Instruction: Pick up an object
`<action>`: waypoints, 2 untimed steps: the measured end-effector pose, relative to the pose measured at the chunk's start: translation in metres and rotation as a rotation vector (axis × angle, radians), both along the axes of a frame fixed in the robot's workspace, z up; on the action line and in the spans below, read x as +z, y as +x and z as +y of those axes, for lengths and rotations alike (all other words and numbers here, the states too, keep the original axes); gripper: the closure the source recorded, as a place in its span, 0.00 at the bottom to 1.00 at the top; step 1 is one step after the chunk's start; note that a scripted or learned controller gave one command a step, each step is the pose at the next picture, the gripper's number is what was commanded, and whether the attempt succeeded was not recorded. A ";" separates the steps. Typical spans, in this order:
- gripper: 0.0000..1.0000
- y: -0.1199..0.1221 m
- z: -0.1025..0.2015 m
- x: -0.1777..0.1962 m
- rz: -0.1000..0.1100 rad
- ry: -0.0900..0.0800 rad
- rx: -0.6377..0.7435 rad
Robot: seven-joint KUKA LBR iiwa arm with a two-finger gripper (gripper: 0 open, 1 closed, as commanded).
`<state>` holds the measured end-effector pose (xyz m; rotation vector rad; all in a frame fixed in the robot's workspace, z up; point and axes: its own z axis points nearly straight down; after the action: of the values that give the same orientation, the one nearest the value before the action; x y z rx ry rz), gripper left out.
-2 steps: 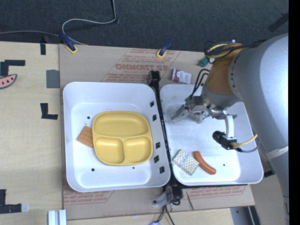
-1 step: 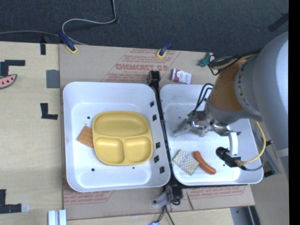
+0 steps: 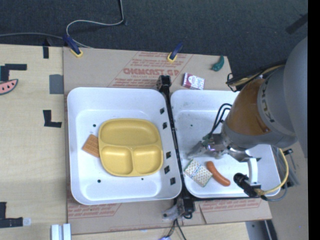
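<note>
**Gripper low in the right bin, above the sausage and the packet**

The grey arm with its orange band reaches in from the right, and its two-finger gripper sits low inside the right white bin. How far open it is cannot be told from this view, and nothing is visible held in it. Just near of the gripper lie a small orange-red toy sausage and, to its left, a crumpled white patterned packet; whether the gripper touches either is unclear.

In the left white bin rests a yellow plastic divided plate, with a flat tan cracker-like square tucked partly under its left edge. On the brown cardboard sheet beyond the bins lies a small red and white carton.
</note>
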<state>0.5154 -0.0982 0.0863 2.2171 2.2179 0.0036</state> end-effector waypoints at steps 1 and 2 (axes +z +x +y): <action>0.00 0.042 0.000 0.000 0.003 0.001 0.000; 0.00 0.023 0.002 0.000 -0.001 -0.001 0.001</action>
<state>0.5382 -0.0961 0.0864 2.2147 2.2179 0.0042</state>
